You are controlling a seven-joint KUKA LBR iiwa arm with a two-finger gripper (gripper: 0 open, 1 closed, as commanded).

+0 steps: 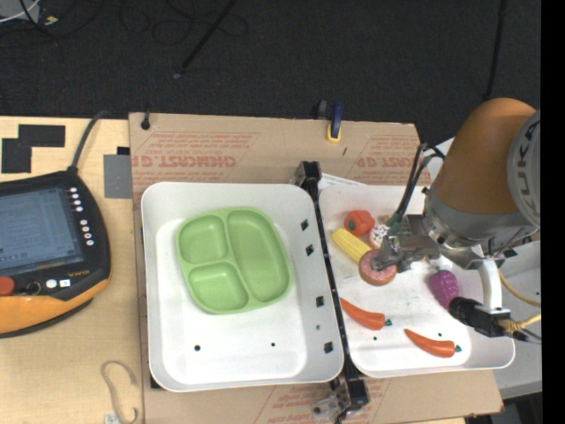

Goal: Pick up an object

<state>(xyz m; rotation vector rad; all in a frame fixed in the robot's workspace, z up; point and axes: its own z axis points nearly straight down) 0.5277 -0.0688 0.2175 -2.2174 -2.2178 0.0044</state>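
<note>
Camera view, slanted down on both bins.

Gripper [386,259]: low in right bin [494,356], directly over pink disc [378,271]; dark fingers touching or nearly touching disc top. Spread or pressed together: cannot tell, fingertips lost against the disc. No object seen between them.

Arm [481,170]: orange band and grey wrist at 2 o'clock from gripper, entering from right; black cable running up from wrist.

Pink disc: round, flat, reddish-pink, at left-centre of right bin, under gripper tip.

Corn [351,245]: yellow, at 10 o'clock from gripper, just beside disc, lying aslant.

Tomato [358,222]: orange-red with green top, at 11 o'clock, touching or nearly touching corn's upper end.

Die [379,234]: small, white, dotted, at 12 o'clock, between tomato and gripper.

Grape [444,285]: purple, at 4 o'clock, near wrist hardware.

Carrot [363,314]: orange, green tip, at 7 o'clock, near bin's left wall, lying flat.

Chili [432,344]: orange-red, green tip, at 5 o'clock, near bin's front edge, well apart from carrot.

Left bin [177,360]: at 9 o'clock, beside right bin, black clips along shared wall.

Tray [234,260]: green, three compartments, in left bin's upper middle, tilted slightly.

Pendant [44,250]: at far 9 o'clock, on bench, screen lit, orange underside.

Cardboard [265,144]: under both bins, printed lettering, clamp at its rear edge.
</note>
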